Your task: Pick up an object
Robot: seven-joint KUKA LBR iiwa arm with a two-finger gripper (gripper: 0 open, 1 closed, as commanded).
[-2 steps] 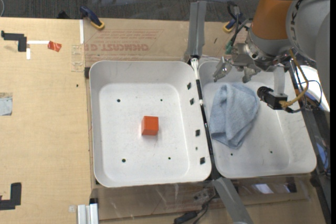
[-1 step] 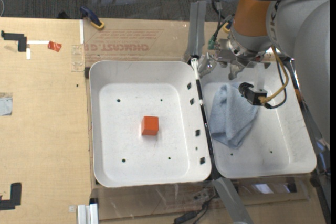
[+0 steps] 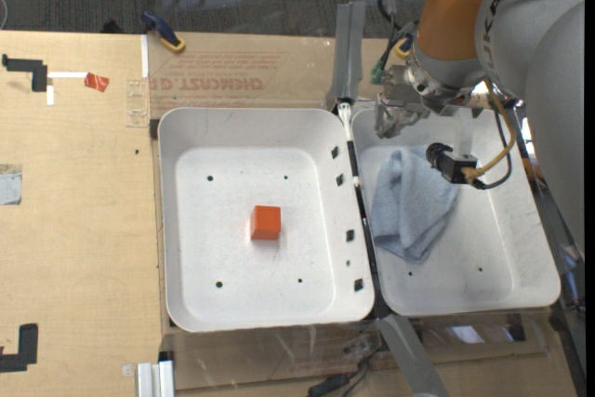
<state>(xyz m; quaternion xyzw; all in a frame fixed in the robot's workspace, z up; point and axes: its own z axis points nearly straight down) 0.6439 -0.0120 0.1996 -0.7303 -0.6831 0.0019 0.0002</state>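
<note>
Hovering over the right bin (image 3: pixel 521 274), the claw (image 3: pixel 398 121) sits just above the cloth's (image 3: pixel 409 205) top edge; its state cannot be determined.

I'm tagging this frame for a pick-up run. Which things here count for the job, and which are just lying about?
For the job:
gripper, above the right bin's far end
blue-grey cloth, crumpled in the right bin
orange block, in the left bin

Lying about:
blue and yellow clamp, at the cardboard's far edge
small red piece, on the wooden bench
</note>
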